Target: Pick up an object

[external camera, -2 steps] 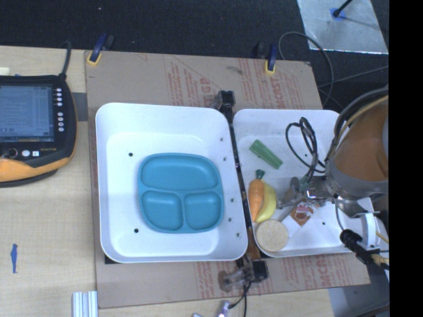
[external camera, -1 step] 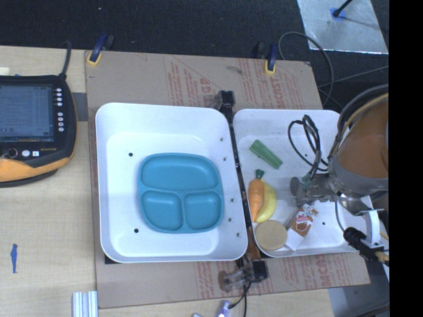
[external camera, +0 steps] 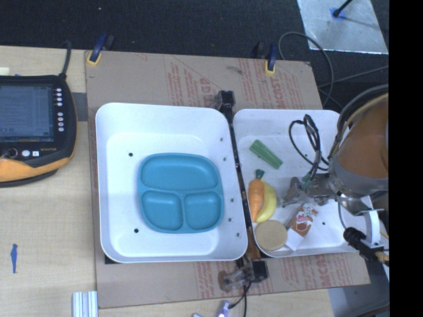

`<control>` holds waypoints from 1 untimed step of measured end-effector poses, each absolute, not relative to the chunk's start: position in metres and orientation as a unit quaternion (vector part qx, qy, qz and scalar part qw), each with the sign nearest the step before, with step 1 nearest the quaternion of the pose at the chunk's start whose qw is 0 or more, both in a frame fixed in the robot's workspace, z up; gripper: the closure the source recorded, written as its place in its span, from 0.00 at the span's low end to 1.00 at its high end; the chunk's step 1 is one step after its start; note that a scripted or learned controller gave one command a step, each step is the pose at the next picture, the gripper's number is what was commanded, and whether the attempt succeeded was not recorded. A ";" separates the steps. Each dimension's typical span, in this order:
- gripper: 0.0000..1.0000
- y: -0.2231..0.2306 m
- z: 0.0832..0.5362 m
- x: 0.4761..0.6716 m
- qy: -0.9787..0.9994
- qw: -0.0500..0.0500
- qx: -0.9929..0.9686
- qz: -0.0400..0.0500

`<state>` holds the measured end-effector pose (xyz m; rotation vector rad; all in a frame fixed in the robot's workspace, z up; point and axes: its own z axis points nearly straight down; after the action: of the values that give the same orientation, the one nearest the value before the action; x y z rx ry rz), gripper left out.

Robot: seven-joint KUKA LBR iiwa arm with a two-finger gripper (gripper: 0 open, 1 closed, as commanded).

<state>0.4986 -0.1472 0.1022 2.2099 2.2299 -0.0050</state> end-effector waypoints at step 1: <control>0.00 -0.114 0.092 0.558 0.710 0.000 0.704 -0.002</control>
<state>0.5582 -0.1140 0.0919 2.2130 2.2294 -0.0051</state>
